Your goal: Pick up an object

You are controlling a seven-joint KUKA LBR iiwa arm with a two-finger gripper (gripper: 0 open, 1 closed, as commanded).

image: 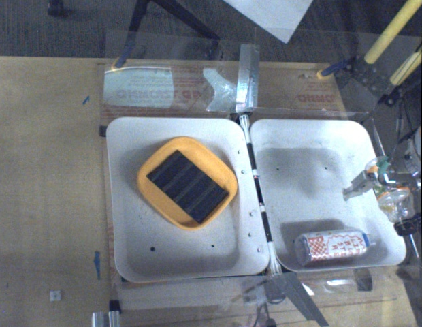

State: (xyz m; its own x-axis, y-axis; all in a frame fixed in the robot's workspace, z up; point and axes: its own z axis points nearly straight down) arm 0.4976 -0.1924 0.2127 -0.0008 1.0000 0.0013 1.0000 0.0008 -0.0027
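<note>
A yellow-orange pad with a black ribbed top [187, 182] lies tilted in the middle of the left bin [129, 251]. A red-and-white patterned bottle [331, 245] lies on its side near the front edge of the right bin [299, 155]. My gripper [359, 184] reaches in over the right bin's right rim, hanging above the bin floor. It is up and to the right of the bottle and apart from it. I see nothing held in it.
A metal bracket [248, 80] and clear plastic sheets [139, 87] sit behind the bins on the wooden bench. Cables and fittings [395, 196] crowd the right edge. A chair base [150, 5] stands on the floor beyond.
</note>
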